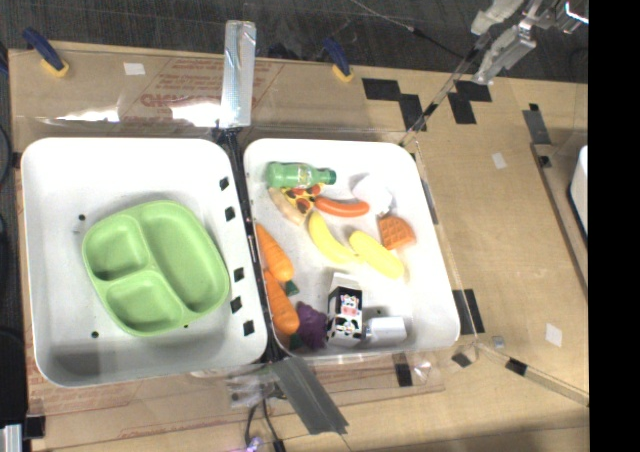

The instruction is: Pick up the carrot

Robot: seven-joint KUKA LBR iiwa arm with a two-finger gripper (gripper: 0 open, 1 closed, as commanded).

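Your carrot [277, 280] lies along the right bin's [428, 240] left wall, well apart from the end effector [515, 25] at upper right; its opening cannot be told.

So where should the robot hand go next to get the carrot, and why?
Probably down and left, to above the carrot. The gripper is up by the top right corner, away from both bins, while the carrot lies along the left wall of the right bin, with a banana close by. It likely needs to line up before dropping.
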